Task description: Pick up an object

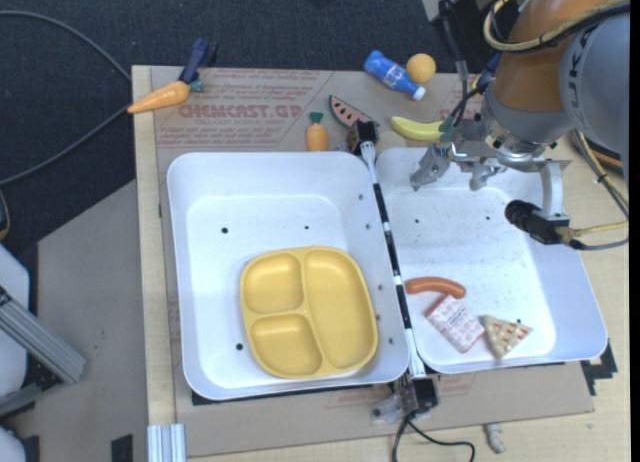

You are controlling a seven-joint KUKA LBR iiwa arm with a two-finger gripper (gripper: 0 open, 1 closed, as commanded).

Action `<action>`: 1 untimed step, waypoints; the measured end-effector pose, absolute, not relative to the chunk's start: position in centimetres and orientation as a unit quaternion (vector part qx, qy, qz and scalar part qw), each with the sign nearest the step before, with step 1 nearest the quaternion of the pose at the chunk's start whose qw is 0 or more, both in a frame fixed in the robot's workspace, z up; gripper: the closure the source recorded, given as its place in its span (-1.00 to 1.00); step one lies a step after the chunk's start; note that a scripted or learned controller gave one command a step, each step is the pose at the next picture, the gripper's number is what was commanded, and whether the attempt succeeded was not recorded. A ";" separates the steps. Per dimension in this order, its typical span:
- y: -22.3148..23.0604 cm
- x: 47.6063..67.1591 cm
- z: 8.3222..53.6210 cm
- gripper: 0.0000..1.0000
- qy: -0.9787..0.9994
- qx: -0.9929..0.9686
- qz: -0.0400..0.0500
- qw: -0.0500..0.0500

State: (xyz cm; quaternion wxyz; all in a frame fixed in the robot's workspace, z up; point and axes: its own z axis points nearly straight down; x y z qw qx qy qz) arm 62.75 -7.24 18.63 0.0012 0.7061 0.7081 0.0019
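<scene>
My gripper (454, 172) hangs over the far left part of the right bin (560, 270), open, with nothing between its fingers (424, 174). At that bin's near left lie a red-orange sausage (435, 287), a pink and white packet (455, 324) and a pizza slice (507, 333), well nearer the camera than the gripper. A yellow banana (418, 128) lies just beyond the bin's far rim, close to the gripper.
The left bin (200, 200) holds a yellow divided plate (308, 310). Beyond the bins lie a carrot (160, 98), a watermelon slice (343, 110), a small orange piece (317, 135), a blue bottle (392, 72) and an orange ball (421, 67). A black cable end (535, 222) hangs over the right bin.
</scene>
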 end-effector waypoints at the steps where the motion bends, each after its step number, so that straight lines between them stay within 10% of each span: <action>1: -10.1 56.9 8.4 -1.00 0.707 0.707 0.000 0.000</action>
